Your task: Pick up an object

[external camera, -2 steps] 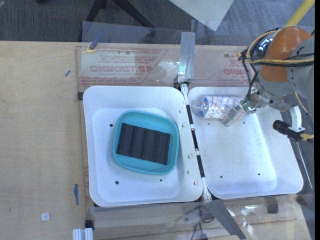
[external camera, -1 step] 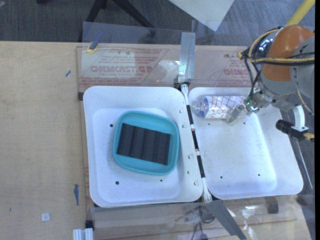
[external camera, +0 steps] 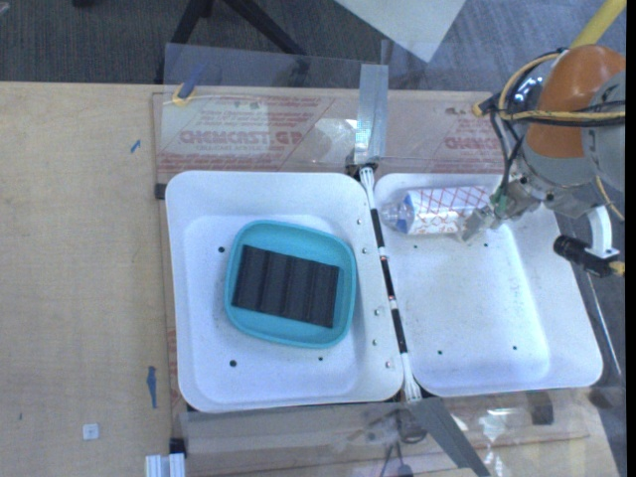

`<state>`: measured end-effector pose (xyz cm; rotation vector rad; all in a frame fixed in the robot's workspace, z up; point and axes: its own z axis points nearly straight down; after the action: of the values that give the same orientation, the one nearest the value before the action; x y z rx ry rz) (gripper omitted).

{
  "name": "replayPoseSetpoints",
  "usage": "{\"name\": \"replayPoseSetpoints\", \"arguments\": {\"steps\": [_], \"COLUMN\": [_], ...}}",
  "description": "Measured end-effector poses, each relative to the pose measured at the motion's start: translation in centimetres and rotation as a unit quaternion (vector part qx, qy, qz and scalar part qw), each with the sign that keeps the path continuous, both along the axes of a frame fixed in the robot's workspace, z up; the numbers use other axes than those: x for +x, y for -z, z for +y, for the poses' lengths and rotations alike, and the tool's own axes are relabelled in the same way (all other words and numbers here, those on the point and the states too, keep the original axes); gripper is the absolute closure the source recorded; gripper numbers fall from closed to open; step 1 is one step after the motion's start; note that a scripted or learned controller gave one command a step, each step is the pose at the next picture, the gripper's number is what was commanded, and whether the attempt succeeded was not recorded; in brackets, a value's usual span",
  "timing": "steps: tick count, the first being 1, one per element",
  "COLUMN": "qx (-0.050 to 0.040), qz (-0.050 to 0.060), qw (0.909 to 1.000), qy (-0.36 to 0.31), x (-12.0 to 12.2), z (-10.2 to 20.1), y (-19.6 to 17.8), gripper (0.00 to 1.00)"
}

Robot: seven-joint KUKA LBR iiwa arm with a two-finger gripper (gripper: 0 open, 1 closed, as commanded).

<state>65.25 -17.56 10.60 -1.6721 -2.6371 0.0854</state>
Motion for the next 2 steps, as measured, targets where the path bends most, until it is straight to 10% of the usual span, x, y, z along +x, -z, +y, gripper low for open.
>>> {"name": "replayPoseSetpoints", "arguments": {"steps": [1, 2], "qx": [0.0104, 0.0166], "qz": [-0.027, -0.026], "qw": [0.9995, 0.9984], "qy": [-0.013, -0.048], "x": [-0.9, -3.1], "z": [2.1, 3.0], "y": [-9.0, 1.7], "gripper": [1.0, 1.0]}}
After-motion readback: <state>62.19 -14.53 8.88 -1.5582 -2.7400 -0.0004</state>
